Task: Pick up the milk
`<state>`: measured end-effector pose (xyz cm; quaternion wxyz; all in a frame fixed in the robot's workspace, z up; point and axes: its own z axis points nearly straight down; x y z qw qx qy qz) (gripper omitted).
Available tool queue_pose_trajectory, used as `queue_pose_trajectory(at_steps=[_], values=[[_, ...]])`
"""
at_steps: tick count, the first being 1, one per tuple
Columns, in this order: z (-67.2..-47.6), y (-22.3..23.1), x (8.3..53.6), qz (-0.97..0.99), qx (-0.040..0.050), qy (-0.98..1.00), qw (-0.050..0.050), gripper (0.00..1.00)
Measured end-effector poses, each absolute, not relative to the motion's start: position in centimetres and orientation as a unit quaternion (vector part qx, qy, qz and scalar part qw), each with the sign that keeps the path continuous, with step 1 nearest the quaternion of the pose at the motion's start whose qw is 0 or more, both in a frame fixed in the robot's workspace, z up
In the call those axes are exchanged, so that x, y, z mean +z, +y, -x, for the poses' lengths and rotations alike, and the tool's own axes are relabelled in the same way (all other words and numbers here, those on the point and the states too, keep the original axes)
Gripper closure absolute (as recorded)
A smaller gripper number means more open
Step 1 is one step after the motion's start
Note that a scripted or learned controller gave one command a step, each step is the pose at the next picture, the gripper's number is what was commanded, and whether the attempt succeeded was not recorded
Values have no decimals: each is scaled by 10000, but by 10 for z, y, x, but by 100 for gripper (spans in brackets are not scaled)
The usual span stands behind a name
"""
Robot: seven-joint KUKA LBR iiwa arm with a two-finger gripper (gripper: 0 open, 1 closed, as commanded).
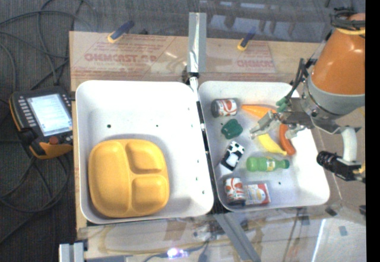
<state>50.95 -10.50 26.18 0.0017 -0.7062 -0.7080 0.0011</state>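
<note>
Over the right bin (309, 192) the grey-and-orange arm reaches in, its gripper (265, 125) hanging above the clutter with the metal fingers spread a little and nothing caught between them. Just beneath sit a yellow banana (270, 145) and an orange carrot (256, 110). The milk (233, 155), a small black-and-white cow-patterned carton, lies near the bin's left wall, apart from the gripper, below a dark green piece (231, 129) and beside a green bottle (268, 164). A red-and-white can (224, 107) rests near the top corner. A yellow divided tray (128, 177) lies in the left bin (136, 100).
</note>
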Motion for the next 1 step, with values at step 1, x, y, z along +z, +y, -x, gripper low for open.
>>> queue_pose_trajectory(at_steps=[1], values=[[-511, -99, 116, 7745, -116, -6324, -108, 0]])
